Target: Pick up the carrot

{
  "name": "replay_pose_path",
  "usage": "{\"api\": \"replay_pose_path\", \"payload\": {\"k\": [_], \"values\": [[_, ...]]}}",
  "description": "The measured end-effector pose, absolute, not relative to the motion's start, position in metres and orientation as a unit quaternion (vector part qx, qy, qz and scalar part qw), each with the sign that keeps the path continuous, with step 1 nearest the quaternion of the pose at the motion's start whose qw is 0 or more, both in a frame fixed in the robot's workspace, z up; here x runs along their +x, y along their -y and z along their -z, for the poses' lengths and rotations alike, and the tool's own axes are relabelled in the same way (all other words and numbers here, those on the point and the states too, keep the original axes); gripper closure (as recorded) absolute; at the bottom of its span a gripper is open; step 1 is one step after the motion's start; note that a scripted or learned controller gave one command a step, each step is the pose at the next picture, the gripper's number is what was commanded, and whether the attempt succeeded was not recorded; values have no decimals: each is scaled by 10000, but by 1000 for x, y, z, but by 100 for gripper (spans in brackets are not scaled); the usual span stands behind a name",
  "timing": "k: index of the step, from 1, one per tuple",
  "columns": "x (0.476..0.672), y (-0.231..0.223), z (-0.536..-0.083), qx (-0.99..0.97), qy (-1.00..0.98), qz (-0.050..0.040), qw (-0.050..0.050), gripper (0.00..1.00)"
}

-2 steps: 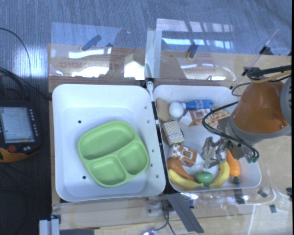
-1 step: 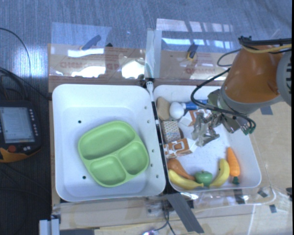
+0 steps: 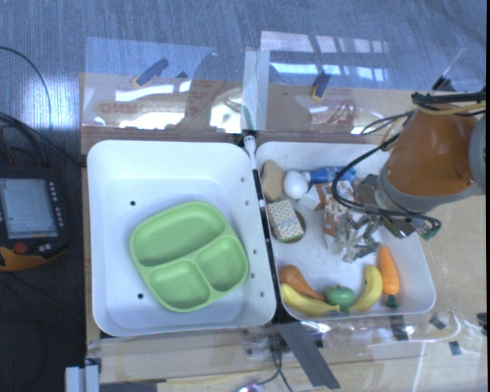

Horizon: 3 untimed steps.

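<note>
Nearest the camera, along the front wall of the right bin (image 3: 425,305), a yellow banana (image 3: 310,303) curved beside a second banana (image 3: 371,288), with a small green piece (image 3: 339,295) between them and an orange-brown pear-shaped piece (image 3: 296,282) just behind the first. Just right of the second banana lay the carrot (image 3: 388,273), orange, tapered, its length running front to back, with a dark green stub at its near end. It rested on the bin floor close to the right wall, almost touching the banana.

Judged by its look, the carrot was probably a light, rigid toy with a smooth, somewhat slippery skin, unlikely to bruise or bend. The best hold seemed to be across its thick middle, squeezing from left and right; the taper toward the tip could let it slide out, and the banana and wall left little room on either side.

Just behind and left of the carrot hung the gripper (image 3: 358,242), its metal parts low over the bin floor, near the carrot but not on it. Nothing could be seen between its parts, and whether it was spread or closed could not be told.

Farther back lay a mesh-patterned oval thing (image 3: 284,219), a white egg (image 3: 295,184), a brown item (image 3: 272,180) and a blue-and-white packet (image 3: 322,175). In the left bin (image 3: 114,170) sat a green divided plate (image 3: 189,254).
</note>
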State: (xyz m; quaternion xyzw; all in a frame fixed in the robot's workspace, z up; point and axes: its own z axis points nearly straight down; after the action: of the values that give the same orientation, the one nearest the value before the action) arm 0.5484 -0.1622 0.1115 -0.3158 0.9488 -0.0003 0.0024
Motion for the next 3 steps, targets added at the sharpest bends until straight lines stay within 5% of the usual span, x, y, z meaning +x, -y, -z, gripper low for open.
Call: {"api": "replay_pose_path", "payload": {"k": [1, 2, 3], "values": [[504, 220, -95, -4956, -8686, -5, 33, 100], [504, 210, -215, -5165, -8563, 38, 46, 100], [503, 205, -91, -6296, -7769, 10, 40, 100]]}}
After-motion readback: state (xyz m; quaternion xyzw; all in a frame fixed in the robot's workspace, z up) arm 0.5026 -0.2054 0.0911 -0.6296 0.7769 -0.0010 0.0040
